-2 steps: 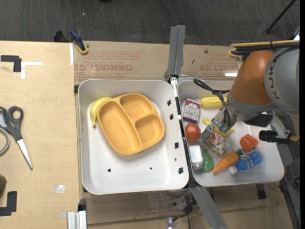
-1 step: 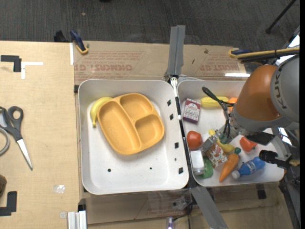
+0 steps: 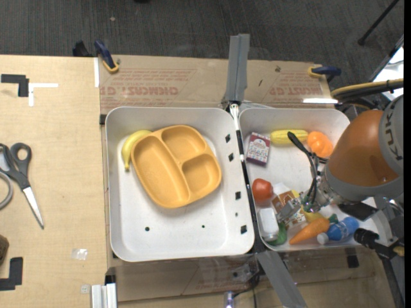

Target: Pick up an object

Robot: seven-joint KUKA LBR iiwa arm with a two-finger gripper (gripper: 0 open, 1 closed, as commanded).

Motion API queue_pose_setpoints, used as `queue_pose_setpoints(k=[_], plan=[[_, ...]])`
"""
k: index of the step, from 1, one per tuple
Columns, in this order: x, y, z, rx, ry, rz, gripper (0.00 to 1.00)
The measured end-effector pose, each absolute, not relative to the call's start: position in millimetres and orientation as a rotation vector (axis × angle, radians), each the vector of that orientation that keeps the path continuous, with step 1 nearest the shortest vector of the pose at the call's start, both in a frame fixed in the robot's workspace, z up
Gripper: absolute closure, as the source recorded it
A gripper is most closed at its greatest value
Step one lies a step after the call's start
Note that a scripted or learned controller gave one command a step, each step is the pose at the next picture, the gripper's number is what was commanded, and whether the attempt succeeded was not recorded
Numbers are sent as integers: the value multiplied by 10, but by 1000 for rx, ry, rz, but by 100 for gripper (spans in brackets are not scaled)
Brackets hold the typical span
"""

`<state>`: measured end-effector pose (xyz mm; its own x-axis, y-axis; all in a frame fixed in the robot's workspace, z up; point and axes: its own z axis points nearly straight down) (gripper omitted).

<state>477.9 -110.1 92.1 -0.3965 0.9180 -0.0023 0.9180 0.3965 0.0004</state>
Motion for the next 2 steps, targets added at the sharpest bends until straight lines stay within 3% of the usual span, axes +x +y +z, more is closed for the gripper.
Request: queue_pose_setpoints(k=[1,2], plan=[[4788,-1028,925,1857,2527,0,0],[4803,-1042,1023,1854,2525,0,100]])
